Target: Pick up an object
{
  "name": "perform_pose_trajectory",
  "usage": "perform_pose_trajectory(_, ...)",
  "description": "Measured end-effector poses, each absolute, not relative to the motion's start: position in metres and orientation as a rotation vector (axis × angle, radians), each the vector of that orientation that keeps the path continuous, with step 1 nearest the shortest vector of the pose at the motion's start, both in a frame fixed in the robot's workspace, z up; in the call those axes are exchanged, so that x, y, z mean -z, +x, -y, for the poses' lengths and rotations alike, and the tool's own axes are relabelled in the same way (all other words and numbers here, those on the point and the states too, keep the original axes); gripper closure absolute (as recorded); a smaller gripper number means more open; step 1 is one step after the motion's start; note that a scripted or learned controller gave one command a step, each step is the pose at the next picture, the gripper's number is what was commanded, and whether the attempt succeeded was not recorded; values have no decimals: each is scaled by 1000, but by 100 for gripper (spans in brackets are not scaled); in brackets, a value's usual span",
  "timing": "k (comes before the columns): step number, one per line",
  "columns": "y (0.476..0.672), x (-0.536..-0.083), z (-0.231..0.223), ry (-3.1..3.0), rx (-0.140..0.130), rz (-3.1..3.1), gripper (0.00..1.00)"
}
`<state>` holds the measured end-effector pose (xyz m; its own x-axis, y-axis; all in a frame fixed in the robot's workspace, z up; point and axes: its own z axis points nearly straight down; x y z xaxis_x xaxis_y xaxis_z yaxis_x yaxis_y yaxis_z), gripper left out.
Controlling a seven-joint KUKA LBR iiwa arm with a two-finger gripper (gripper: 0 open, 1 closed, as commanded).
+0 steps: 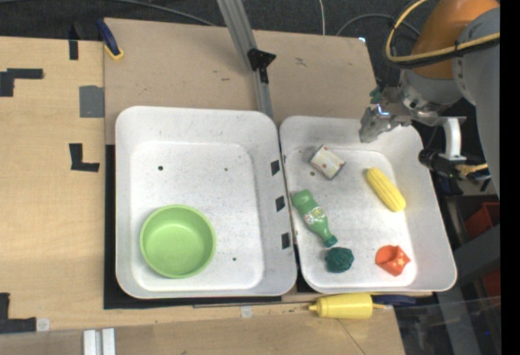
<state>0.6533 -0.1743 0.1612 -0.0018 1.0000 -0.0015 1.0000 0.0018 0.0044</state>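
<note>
Camera view, gripper (375, 124) first: poised over the far right corner of the right bin (422, 152), just past the rim, nothing visibly held; too small and blurred to judge how wide. Grey arm (475, 45) with orange band reaching in from the right, probably parked high there to keep the bin open to sight.

Nearest below: small white block (327, 162), tilted, a little to the left. Then yellow corn (385, 188) toward the right wall. Green bottle (314, 217) lying slantwise mid-bin, dark green broccoli (340, 259) touching its near end. Red piece (392, 259) by the near right corner. All apart enough for a straight descent, the block likely easiest.

Left bin (130, 134): green bowl (177, 240) at the near left. Yellow bottle (344, 306) on the bench beyond the near rim.
</note>
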Motion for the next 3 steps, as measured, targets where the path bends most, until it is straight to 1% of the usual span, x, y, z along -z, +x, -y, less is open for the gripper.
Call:
perform_pose_trajectory(1, 653, -204, 176, 2217, -3, -2220, 100)
perform_pose_trajectory(2, 654, -234, 175, 2218, -2, -2222, 100)
perform_pose_trajectory(3, 644, -224, 116, 2216, 1, -2230, 100)
